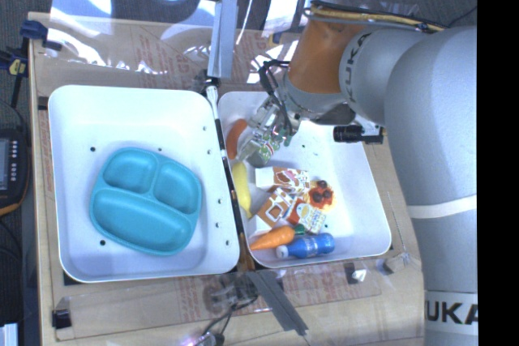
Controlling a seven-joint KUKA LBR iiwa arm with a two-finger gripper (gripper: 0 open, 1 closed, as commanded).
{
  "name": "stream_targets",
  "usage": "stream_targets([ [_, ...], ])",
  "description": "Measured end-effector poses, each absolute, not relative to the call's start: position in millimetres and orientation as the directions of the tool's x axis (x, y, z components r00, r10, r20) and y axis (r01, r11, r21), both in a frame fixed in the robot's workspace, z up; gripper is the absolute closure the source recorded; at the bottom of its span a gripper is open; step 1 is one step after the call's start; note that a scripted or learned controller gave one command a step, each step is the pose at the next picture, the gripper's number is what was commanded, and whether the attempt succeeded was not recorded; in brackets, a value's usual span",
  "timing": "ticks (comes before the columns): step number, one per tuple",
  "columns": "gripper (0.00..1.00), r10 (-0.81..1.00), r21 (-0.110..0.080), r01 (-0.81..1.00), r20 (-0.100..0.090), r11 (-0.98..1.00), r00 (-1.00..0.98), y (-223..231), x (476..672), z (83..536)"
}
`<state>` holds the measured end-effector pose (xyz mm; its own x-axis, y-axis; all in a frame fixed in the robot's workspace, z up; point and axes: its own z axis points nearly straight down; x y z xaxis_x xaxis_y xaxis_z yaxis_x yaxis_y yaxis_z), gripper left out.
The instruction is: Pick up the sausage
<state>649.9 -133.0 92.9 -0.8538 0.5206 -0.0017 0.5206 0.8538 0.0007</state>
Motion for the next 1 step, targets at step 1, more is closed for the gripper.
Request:
stream_targets([
  [1, 1.0, 0.519, 0.001, 0.519, -0.004, 0.855, -0.855, -133.0, 650.8, 103.9],
])
